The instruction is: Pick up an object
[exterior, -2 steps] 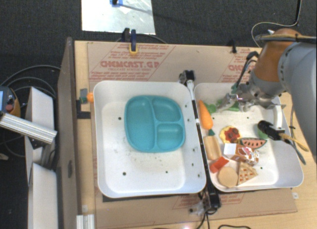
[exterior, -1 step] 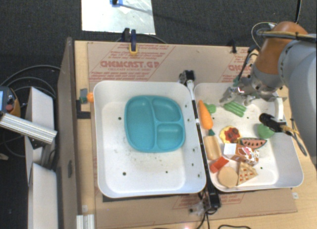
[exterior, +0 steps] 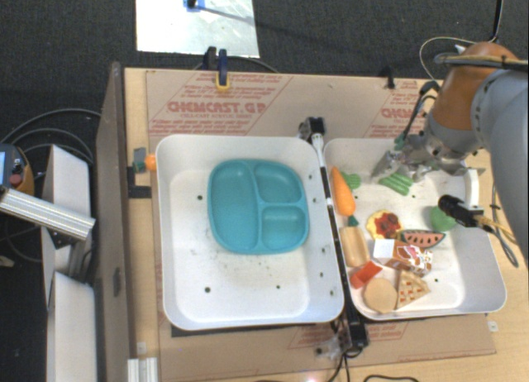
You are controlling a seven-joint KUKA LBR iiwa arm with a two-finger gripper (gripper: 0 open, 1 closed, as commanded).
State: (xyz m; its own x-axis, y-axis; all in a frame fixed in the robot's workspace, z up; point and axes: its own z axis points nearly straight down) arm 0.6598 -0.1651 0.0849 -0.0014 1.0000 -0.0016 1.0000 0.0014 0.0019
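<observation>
The gripper (exterior: 402,165) sits low over the far end of the right bin (exterior: 488,285), directly above a green toy piece (exterior: 397,182), presumably the pick target; its closure state cannot be determined, while the left bin (exterior: 183,231) carries a teal tray (exterior: 256,206).

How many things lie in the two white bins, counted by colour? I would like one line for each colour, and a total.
Teal: 1, the divided plate in the left bin.
Orange: 1, the carrot.
Green: 2, one piece by the gripper, one near the right bin's right side.
Red, tan or mixed toy food in the heap: about 7, overlapping, so uncertain.
Total: about 11.
</observation>
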